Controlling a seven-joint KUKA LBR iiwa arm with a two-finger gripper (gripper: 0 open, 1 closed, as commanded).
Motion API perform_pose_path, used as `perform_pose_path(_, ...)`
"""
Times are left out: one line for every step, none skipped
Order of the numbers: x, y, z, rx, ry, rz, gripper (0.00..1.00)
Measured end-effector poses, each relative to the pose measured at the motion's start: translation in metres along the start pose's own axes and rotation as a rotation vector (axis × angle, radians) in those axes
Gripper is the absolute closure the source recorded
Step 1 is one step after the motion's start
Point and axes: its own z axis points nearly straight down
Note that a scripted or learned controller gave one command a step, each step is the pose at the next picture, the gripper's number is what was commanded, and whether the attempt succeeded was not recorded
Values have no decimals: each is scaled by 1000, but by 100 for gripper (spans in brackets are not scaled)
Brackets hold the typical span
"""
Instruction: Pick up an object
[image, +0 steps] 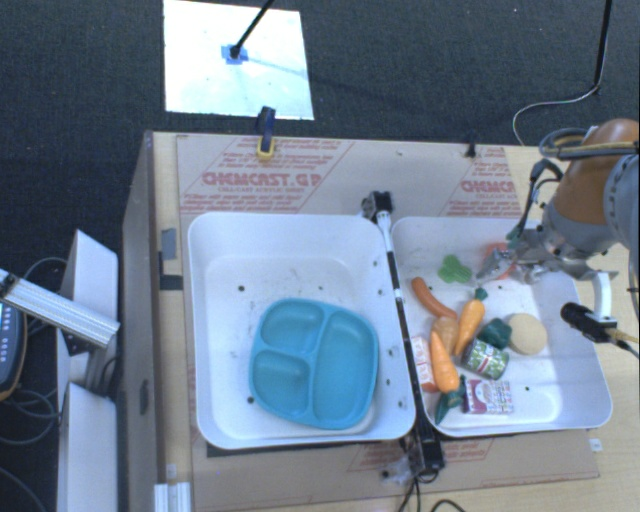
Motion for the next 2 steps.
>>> perform_pose_path(19, 36, 0, -1, 0, -3, 0)
perform_pose_path(19, 37, -12, -6, -2, -6, 100)
